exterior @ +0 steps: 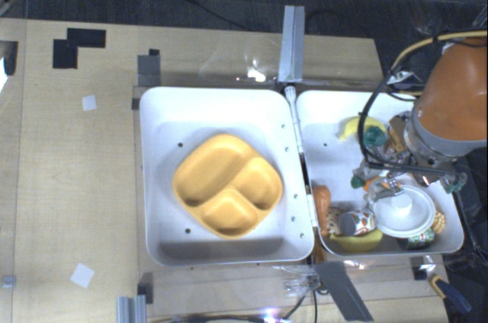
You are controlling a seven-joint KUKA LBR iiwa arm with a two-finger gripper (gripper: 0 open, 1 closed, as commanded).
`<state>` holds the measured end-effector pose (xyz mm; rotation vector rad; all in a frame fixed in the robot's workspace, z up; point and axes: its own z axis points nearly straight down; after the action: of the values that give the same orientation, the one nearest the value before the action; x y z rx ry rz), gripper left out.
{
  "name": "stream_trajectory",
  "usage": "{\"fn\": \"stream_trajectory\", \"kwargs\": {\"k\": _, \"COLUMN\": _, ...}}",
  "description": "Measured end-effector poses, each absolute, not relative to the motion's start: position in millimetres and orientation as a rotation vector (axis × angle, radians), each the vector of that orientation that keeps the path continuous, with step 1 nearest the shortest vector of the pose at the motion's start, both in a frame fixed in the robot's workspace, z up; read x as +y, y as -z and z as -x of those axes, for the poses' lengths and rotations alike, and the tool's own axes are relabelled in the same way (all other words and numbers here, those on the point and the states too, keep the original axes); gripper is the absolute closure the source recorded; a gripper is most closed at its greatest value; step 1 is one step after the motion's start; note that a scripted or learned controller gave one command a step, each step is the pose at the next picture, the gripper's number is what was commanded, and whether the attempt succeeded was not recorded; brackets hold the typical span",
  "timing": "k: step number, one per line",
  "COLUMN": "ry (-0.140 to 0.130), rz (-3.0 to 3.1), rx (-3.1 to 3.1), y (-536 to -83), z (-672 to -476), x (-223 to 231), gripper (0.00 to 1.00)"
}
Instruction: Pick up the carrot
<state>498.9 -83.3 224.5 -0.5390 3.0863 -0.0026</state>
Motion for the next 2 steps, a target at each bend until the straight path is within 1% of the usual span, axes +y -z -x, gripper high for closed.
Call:
{"fn": "stream_trajectory", "kwargs": {"k": 1, "ry": 0.001, "rz": 0.704, "rx": 3.055, "y": -185, "z": -505.0, "x": -65, "gripper": 1.00}}
{"fn": "stream_trajectory", "kwargs": {"k": 2, "ry": 0.030, "rz": 1.135, "rx": 2.904, "y": -99, "z": -509.9, "x": -93, "gripper": 1.00}}
